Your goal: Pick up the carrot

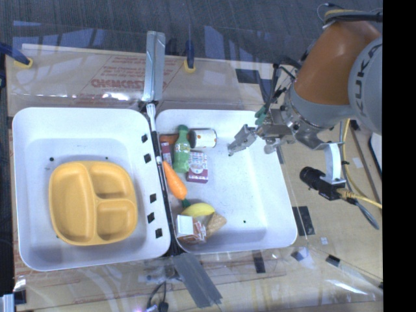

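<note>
Bins: two, side by side. Left bin holds one yellow tray. Right bin holds one carrot along its left wall, beside one bottle, one can, one lemon. Arm reaches from right; gripper released, above right bin's far side, well apart from carrot.

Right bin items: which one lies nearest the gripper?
The small can lying on its side at the pile's top edge; the gripper hovers just right of it, while the carrot lies farther left.
</note>
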